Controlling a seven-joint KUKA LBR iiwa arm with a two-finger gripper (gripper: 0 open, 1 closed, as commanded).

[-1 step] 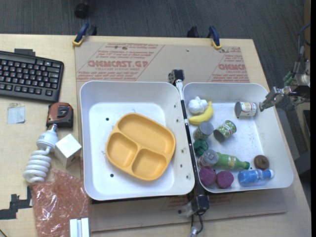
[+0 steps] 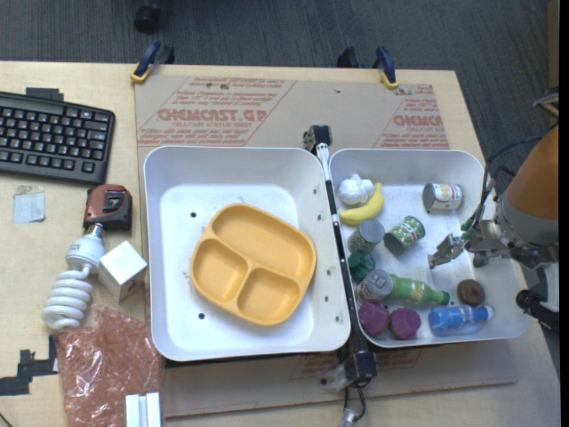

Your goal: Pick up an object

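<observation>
Arm (image 2: 533, 194) is reaching in from the right, gripper (image 2: 447, 253) hanging over the right side of the right bin (image 2: 418, 160). Fingers are looking spread apart with nothing between them, though they are small and dark here, so that reading is only fair. Nothing is being held. Candidates around the gripper: brown round piece (image 2: 471, 292) is lying just beside it, below and to the right; blue bottle (image 2: 460, 317) is lying on its side below that, along the bin's near wall. Green bottle (image 2: 409, 289) is lying on its side just left and below the gripper, cap end pointing away from it. Green-labelled can (image 2: 404, 233) is sitting up and left, tilted; silver can (image 2: 443, 196) is lying on its side straight above, near the far wall. Further left: banana (image 2: 364, 206) with a white lump (image 2: 355, 187) touching its top, grey cap (image 2: 371, 231), dark green piece (image 2: 360, 263), and two magenta round pieces (image 2: 389, 321) in the near left corner. Well apart, across the divider, left bin (image 2: 169, 265) is holding a yellow divided plate (image 2: 253, 264). On the bench beyond that bin: keyboard (image 2: 53, 136), tape measure (image 2: 108, 207), spiral bulb (image 2: 73, 283), white cube (image 2: 123, 269).
</observation>
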